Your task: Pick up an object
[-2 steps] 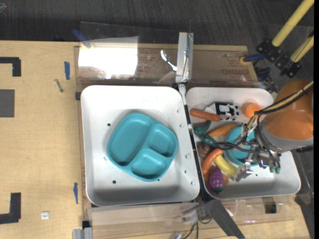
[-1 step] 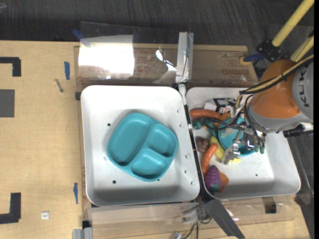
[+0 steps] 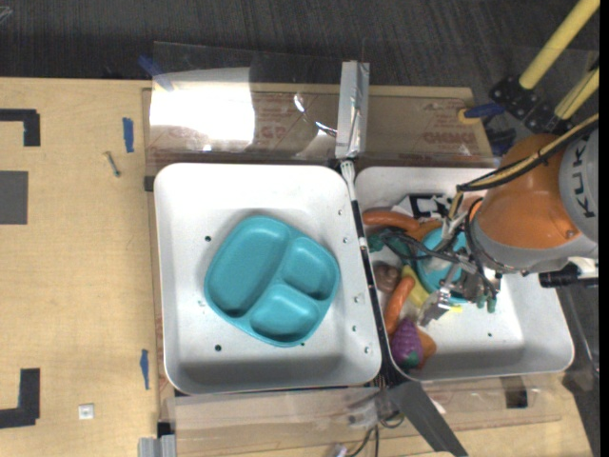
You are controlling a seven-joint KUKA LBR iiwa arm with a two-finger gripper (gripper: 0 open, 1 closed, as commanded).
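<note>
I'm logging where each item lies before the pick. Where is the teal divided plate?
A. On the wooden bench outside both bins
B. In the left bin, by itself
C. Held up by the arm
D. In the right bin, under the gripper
B: the teal divided plate lies flat in the left bin with nothing else beside it, while the gripper is over the toys in the right bin.

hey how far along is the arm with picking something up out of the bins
Done: the arm has reached into the right bin, and its tool sits low among the clutter beside an orange carrot-like piece. In hand: nothing visibly lifted; whether the tool has closed on anything cannot be told. Left: secure one object and raise it. The teal divided plate lies alone in the left bin.
</note>
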